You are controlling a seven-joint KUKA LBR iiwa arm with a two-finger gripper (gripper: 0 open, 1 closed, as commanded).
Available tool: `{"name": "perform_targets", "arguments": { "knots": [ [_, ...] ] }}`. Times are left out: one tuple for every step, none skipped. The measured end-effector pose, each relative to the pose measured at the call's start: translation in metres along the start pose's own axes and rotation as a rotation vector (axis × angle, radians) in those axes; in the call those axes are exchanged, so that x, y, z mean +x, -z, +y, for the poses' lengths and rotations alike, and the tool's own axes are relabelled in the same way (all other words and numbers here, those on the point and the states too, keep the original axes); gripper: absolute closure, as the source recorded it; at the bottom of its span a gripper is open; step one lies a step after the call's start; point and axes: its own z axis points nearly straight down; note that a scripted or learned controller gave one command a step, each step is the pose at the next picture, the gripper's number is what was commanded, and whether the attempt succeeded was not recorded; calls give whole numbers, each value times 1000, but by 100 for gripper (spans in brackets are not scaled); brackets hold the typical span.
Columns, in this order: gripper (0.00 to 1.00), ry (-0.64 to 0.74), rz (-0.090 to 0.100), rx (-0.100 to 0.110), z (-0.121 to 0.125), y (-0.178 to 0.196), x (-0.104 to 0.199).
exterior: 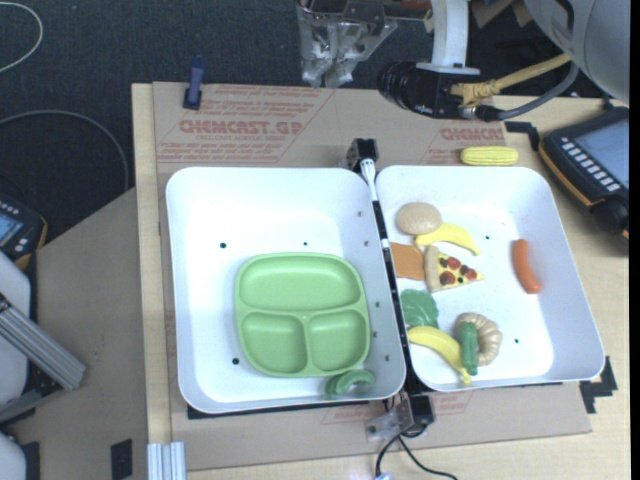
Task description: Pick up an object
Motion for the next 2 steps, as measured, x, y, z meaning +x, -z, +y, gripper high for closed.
{"name": "perform_targets", "arguments": {
  "knots": [
    [100, 0, -4, 17, -17, -80, 13],
    [100, -5, -8, 24, 4, -300, 11]
  ]
}}
